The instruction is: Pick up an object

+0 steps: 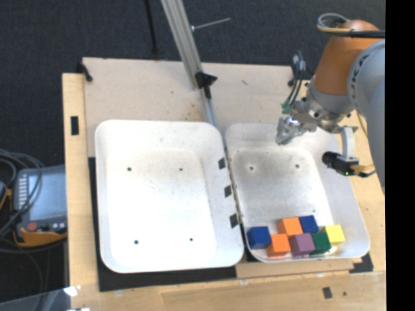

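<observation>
Several small coloured cubes lie bunched at the near edge of the right bin (259, 149): a blue cube (259, 236), an orange cube (291, 225), a second orange cube (279, 243), a purple cube (301, 243), a green cube (321, 241), a yellow cube (334, 233) and a dark blue cube (308, 223). My gripper (286, 132) hangs over the far edge of the same bin, well away from the cubes. Nothing shows between its fingertips.
The left bin (162, 193) lies beside the right one, joined by small black clips (228, 191). A slanted metal rail (185, 34) rises from the bench behind the bins. A grey device with cables (35, 203) sits off the bench's left side.
</observation>
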`<state>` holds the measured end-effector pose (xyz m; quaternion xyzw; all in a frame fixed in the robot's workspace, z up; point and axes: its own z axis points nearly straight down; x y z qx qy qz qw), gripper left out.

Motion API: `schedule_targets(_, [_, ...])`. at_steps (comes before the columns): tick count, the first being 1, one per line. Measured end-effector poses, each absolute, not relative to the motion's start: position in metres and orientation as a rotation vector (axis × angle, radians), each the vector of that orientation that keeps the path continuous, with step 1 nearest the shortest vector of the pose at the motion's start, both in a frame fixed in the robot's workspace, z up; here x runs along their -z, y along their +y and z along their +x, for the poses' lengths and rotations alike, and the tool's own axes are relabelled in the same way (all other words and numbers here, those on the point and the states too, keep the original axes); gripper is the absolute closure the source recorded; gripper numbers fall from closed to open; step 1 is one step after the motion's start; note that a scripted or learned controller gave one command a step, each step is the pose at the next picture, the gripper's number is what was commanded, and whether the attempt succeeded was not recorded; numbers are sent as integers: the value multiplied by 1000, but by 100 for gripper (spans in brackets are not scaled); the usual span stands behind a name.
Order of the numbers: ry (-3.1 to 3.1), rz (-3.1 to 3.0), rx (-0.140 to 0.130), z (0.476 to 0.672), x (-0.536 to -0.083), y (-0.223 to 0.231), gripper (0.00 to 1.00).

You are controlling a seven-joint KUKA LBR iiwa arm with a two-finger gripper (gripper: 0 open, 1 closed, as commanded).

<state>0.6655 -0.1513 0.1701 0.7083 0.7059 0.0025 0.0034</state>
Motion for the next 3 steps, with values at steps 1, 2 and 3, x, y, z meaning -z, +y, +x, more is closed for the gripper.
schedule_targets(1, [2213, 2222, -7, 663, -220, -160, 100])
schedule_targets(2, [2221, 2216, -6, 664, -252, -160, 100])
schedule_targets(3, [2227, 2216, 2, 658, -240, -110, 100])
